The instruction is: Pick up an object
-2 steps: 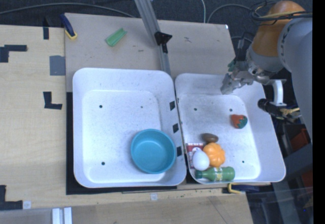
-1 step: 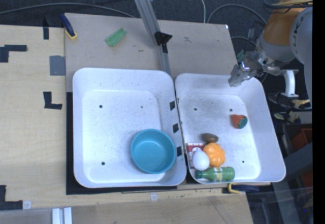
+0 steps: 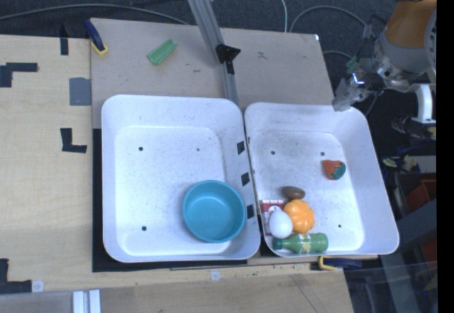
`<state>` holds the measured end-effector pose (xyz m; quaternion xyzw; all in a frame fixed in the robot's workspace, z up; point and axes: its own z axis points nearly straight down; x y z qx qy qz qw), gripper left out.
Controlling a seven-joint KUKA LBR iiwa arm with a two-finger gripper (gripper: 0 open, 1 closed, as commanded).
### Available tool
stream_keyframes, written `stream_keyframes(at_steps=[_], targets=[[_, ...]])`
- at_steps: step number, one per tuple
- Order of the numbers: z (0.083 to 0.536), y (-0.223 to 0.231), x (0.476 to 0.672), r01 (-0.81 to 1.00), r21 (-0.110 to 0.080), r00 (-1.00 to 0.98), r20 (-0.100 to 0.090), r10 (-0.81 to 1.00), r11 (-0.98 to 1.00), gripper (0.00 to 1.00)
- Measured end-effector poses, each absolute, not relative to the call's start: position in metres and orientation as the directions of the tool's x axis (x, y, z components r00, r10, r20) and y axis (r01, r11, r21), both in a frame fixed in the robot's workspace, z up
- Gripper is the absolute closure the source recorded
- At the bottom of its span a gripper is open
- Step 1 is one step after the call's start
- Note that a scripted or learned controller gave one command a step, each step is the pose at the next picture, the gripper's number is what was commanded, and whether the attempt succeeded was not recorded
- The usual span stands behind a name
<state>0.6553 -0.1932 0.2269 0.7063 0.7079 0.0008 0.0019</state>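
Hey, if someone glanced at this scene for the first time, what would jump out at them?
Probably the blue bowl, alone near the front of the left bin. Next, the colourful cluster at the front of the right bin: an orange pumpkin-like toy, a white egg and a green bottle, with a small red and green toy lying apart. The gripper hovers by that bin's far right corner.

two white bins (image 3: pixel 120 162) of smooth, faintly speckled plastic sit on a matt pale wood bench (image 3: pixel 42 184), one holding a glossy blue plastic bowl (image 3: pixel 213 211), the other a shiny orange toy (image 3: pixel 300 215) and green bottle (image 3: pixel 303 242), below a brushed metal pole (image 3: pixel 202 10).
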Motion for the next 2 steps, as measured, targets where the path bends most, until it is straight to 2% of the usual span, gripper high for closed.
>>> stream_keyframes(at_steps=[1, 2], targets=[[0.269, -0.193, 0.656, 1.000, 0.004, -0.002, -0.001, 1.000, 0.002, 1.00], [0.255, -0.137, 0.635, 1.000, -0.002, -0.005, 0.001, 1.000, 0.005, 1.00]])
